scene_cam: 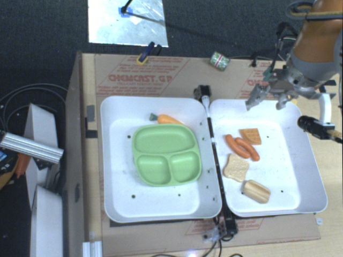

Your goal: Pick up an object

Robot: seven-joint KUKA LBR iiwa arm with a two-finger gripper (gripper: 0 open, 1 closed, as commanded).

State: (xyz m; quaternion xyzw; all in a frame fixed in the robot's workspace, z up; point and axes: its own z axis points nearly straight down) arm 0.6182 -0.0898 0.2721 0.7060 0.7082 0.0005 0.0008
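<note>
My gripper (268,100) hangs above the far edge of the right bin (305,165), its two fingers spread open with nothing between them. Below it in that bin lie an orange square cracker (250,136), a pair of red sausages (242,146), a pale bread slice (236,167) and a tan bread roll (255,191). The left bin (115,143) holds a green divided plate (166,154), with an orange carrot (169,119) just behind it. The gripper touches none of these.
A black divider clip (203,92) sits at the far end of the seam between the bins. On the cardboard behind lie a small green can (219,60) and a yellow and blue clamp (147,52). A black fitting (316,126) overhangs the right bin's right rim.
</note>
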